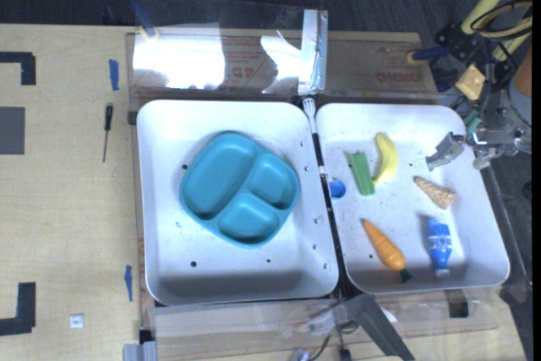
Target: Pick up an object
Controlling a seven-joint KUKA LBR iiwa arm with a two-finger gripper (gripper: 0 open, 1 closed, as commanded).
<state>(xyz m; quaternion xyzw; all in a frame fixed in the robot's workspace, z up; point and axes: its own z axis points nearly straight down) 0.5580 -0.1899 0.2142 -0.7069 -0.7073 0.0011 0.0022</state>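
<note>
So you're basically at the start here, nothing has been picked up as far as I can see. The grey gripper [445,150] sits at the right edge of the right-hand shallow white bin [473,270], near its upper right corner, and it looks like it's hanging above the bin floor rather than down on anything. Honestly it's too small and blurry to tell how wide it's open, so I won't guess. What I can say is there's nothing visibly caught in it.

Your candidates are all lying loose in that right bin: a yellow toy banana [385,156] right next to a green rectangular block [363,173], a small blue round piece [336,189] at the left wall, an orange toy carrot [384,245] lower down, a blue and white bottle-shaped toy [439,244] near the bottom right, and a tan cone-shaped wedge [436,192]. That wedge is the closest thing to the gripper, just below it, so my guess is it's the easiest target, though the task doesn't say which object.

The left-hand white bin [161,266] just has a turquoise divided plastic plate [240,187] in it, well apart from the arm.

So what's left is everything: getting down over an item, closing on it, and lifting it clear.
</note>
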